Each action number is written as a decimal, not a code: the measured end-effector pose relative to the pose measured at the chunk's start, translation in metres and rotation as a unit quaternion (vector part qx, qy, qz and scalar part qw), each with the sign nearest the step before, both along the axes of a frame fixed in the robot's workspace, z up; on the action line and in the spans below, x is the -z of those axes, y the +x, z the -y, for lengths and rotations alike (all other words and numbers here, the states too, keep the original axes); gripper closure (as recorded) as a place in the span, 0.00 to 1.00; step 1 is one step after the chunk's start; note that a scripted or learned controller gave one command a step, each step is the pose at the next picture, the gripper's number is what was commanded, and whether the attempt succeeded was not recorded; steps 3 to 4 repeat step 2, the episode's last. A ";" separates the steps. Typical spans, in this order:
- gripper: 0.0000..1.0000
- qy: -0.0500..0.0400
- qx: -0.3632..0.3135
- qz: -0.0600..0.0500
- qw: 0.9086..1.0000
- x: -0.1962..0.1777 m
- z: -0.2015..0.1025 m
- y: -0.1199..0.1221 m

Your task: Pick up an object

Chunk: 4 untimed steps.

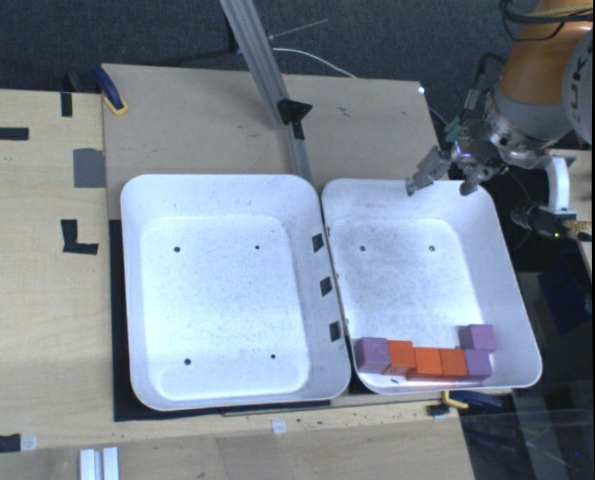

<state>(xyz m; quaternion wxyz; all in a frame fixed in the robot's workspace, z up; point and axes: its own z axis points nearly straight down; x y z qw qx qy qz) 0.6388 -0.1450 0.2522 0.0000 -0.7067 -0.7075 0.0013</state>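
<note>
Several blocks lie in a row along the near wall of the right bin (497,258): a purple block (374,353) at the left, orange blocks (427,360) in the middle, and a purple block (478,346) at the right end. My gripper (444,176) hangs over the far right corner of that bin, well away from the blocks. Its two fingers (423,174) stand apart with nothing between them.
The left bin (137,268) sits beside the right one. A slanted metal pole (262,58) rises behind the bins. Black clips (324,285) mark the seam between the bins. A yellow and blue clamp (110,90) lies at the bench's far left.
</note>
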 end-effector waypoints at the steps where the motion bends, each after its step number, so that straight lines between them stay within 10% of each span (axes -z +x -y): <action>1: 0.00 0.001 0.001 -0.003 1.000 0.165 0.052 -0.029; 4: 0.00 0.002 -0.002 0.001 1.000 0.160 0.008 0.001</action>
